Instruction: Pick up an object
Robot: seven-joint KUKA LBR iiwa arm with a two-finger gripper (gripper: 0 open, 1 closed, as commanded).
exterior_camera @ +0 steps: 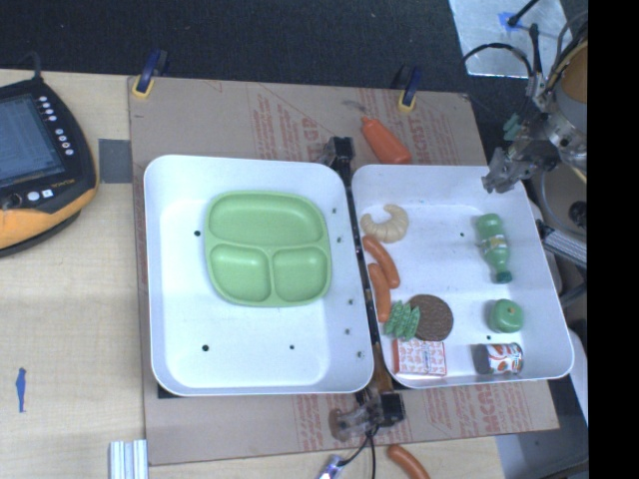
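The right bin holds a croissant, two sausages, a green leafy piece, a brown patty, a red-and-white box, a small can, a green round piece and a green bottle. My gripper hangs over the bin's far right corner, above and to the right of the bottle. Nothing shows between its fingers.
The left bin carries a green divided plate. An orange carrot lies on the cardboard behind the bins, and another sausage in front. A teach pendant sits at the left. Clamps hold the cardboard.
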